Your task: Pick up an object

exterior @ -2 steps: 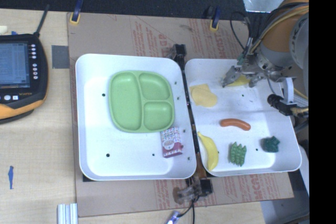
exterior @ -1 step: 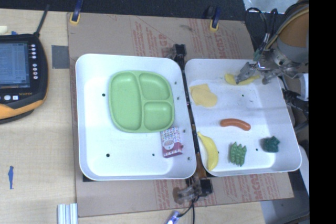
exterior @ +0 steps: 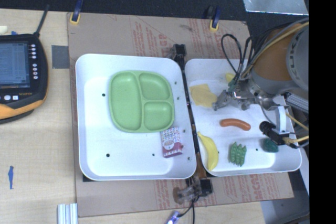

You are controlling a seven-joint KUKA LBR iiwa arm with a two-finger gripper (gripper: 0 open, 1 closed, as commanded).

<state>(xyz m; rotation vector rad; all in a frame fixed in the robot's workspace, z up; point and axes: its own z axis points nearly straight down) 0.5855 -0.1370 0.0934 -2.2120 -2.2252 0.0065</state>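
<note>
Tool (exterior: pixel 227 99) hovers over right bin (exterior: pixel 252 166), fingers apparently spread, holding nothing. Sausage (exterior: pixel 234 124) lies just below tool toward bin's near wall, long axis across bin. Banana (exterior: pixel 209 150) farther off.

A red sausage (exterior: pixel 235 124) lies flat just below the tool (exterior: pixel 231 98); a yellow banana (exterior: pixel 209 150) and green bumpy piece (exterior: pixel 237 154) rest further below.

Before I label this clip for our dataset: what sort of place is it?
Most likely a robot lab bench set up for grasping trials. Two white bins sit on clamped cardboard, toy food such as a banana lies in one, and a teach pendant rests to the side.
</note>
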